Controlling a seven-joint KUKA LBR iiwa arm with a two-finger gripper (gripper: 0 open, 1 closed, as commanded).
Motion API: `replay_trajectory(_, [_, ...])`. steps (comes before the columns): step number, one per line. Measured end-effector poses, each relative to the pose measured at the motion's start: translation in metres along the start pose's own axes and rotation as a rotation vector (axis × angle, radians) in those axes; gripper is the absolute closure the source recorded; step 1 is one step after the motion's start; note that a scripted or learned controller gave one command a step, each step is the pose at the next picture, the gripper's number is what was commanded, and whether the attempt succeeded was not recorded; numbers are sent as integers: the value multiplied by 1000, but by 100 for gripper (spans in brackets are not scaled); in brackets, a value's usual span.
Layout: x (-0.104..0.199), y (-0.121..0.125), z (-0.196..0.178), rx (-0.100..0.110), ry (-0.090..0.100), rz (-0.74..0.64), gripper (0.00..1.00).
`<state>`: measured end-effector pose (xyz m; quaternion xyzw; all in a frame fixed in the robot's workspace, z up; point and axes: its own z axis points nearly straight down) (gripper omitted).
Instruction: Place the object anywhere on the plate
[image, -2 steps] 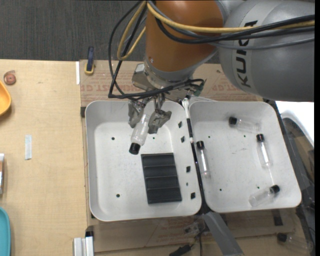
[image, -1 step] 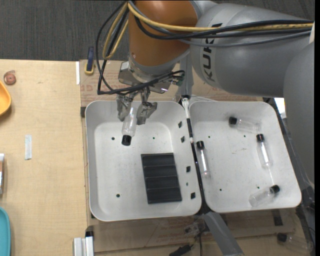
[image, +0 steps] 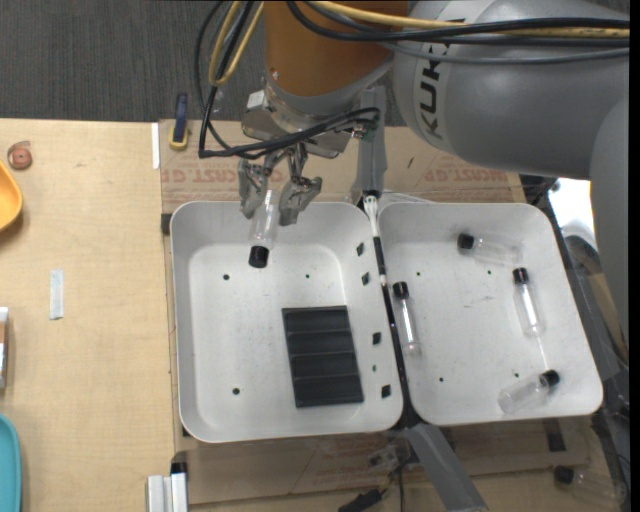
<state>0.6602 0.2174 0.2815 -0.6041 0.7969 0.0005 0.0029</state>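
The arm's bulk cuts off my view across the top from 12 to 2 o'clock, so I can't see the table behind the bins there. My gripper hangs at the 12 o'clock rim of the left bin, its fingers pinching a vial. The vial is a clear tube, nearly upright, with its black cap at the low end. That cap sits above the bin floor near the back wall; I can't tell whether it touches. The plate, dark and ridged, lies toward 5 o'clock of the vial, well apart, with bare white floor between. In the right bin four more vials lie scattered, one along the divider.
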Motion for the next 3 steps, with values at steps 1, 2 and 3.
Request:
replay_trajectory(1, [-1,0,-21,0,0,5,100])
replay_trajectory(2, [0,0,4,-2,2,-66,100])
replay_trajectory(3, [-2,0,-13,0,0,-92,100])
